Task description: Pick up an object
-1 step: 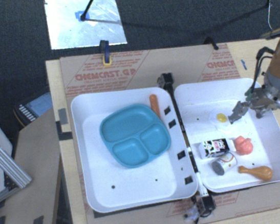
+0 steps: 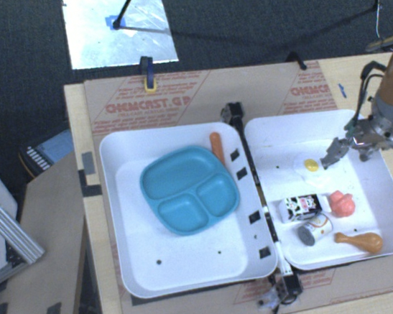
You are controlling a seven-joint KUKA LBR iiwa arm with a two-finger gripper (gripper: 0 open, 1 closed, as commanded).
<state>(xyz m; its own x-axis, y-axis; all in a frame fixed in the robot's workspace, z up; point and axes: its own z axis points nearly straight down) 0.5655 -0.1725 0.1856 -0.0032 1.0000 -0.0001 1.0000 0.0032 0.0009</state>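
Two white bins sit on the bench [image 2: 194,87]. Beside the blue plate [image 2: 191,198]: one carrot [image 2: 217,147], one egg [image 2: 311,165], carton [image 2: 303,206], can [image 2: 313,229], pink toy [image 2: 341,203], drumstick [image 2: 360,240]. Gripper [image 2: 334,152] hovers by the egg, fingers narrowly parted, holding nothing.

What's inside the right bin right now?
In the right bin: a fried egg, small black-and-white carton, pink toy, can and drumstick. The gripper covers some of the floor.

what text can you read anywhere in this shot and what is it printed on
"CHEMCAST G P": red print on the brown protective sheet behind the left bin.
"CHEMCAST": the same print, slanted and partly cut off, behind the right bin.
Black and white carton: its print is too small to read.
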